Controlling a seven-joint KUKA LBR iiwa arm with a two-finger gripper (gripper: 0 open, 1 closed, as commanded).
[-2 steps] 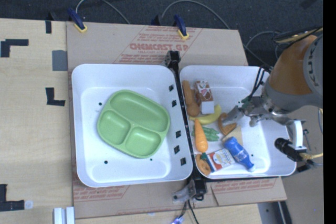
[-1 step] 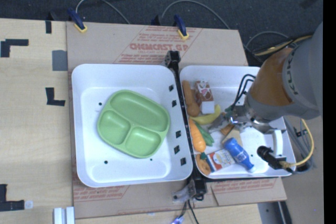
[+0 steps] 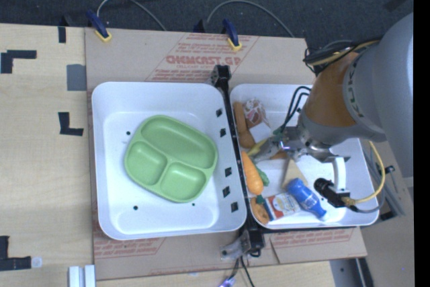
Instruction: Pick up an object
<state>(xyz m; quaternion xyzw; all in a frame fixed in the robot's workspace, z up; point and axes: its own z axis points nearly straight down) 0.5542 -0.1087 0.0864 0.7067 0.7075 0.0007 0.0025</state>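
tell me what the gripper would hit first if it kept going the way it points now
Probably the carrot. The gripper points toward the left side of the right bin, low over the clutter there, and the carrot lies just ahead; depth is hard to judge from above.

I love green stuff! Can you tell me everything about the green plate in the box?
The green plate is light green and looks like smooth plastic. It has rounded corners and three sections: one long one along the upper side and two smaller ones below. It lies flat and face up, turned at a slant, near the middle of the left white bin. It rests on the bin's floor with nothing on it and nothing else touching it.
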